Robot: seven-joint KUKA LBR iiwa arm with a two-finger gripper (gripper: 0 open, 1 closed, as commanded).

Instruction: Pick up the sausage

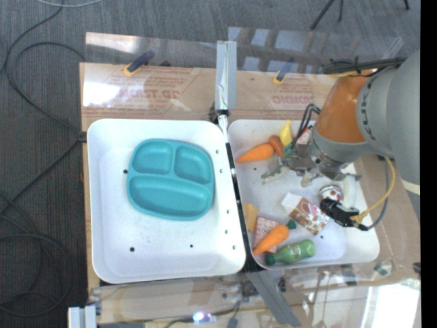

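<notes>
- Dark grey carpet surrounds a bench topped with brown board, and black cables trail across the floor on the left.
- Two shallow white bins sit side by side on the bench; the left bin (102,251) holds a teal divided plate (172,178).
- In the right bin (369,248) lies a scatter of toy food: a carrot (254,154) near the upper left corner, a second carrot (272,238) lower down, a green bottle (293,252) along the near wall, and a small printed box (308,215) in the middle.
- A reddish sausage (276,144) lies just beside the thick end of the upper carrot, next to a yellow piece (286,132).
- The grey arm (382,108) with its orange band reaches in from the right.
- The gripper (290,167) hangs low over the right bin, just below the sausage; its fingers are spread apart with nothing between them.
</notes>
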